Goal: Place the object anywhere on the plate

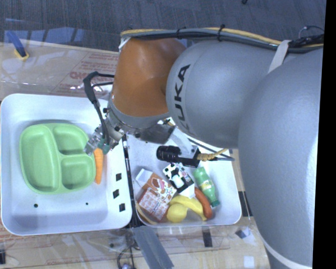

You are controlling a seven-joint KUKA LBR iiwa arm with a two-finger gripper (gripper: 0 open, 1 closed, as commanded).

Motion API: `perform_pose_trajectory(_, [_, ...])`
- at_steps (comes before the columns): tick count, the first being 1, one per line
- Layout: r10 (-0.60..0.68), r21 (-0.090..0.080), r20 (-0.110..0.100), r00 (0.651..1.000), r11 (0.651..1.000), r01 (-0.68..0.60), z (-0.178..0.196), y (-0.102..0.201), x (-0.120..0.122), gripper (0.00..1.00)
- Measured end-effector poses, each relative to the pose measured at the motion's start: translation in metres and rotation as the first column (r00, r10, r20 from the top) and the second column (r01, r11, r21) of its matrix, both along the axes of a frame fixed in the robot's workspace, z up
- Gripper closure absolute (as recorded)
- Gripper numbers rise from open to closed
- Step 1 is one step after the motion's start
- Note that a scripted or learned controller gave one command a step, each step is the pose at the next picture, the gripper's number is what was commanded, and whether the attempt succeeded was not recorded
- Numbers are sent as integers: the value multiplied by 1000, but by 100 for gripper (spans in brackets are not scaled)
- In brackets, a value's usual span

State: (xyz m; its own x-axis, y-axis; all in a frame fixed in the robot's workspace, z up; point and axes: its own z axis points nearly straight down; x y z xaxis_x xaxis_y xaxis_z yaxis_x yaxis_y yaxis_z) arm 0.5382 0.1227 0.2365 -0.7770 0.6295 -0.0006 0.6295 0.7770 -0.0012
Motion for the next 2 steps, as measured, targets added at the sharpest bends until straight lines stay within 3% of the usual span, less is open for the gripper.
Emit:
perform_pose_trajectory(1, [-36,0,-1,999,999,36,34,-26,-36,100])
perform_pose_trajectory(2, [-68,0,-3,998,998,68,-46,-49,-23,100])
